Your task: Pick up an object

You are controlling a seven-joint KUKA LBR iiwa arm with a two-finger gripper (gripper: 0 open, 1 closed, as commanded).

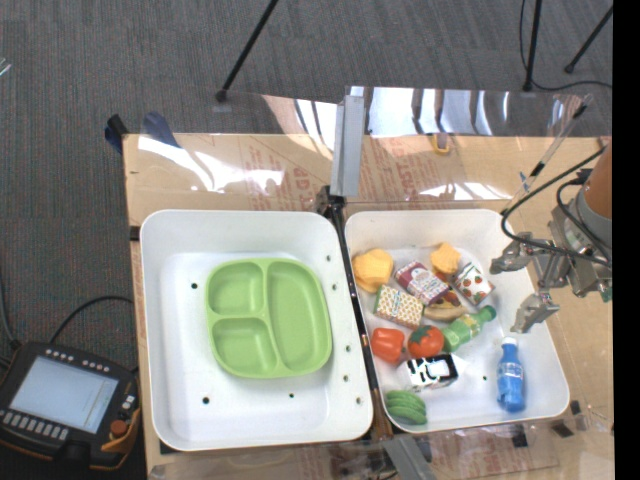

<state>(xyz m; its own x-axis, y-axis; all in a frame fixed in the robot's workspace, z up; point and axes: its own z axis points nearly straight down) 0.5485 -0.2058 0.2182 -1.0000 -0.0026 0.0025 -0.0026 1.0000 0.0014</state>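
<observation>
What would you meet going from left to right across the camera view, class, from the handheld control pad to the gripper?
Control pad → green divided plate → red pepper → red tomato → green bottle → blue bottle → gripper.

Pincer point(530, 288) hangs open above the right bin point(545, 368), near a blue bottle point(511, 375).

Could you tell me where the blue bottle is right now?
The blue bottle lies in the right bin, near its front right corner, right of the black-and-white item.

tray point(268, 318) in left bin point(160, 268); toys point(425, 313) in right bin point(545, 368).
</observation>
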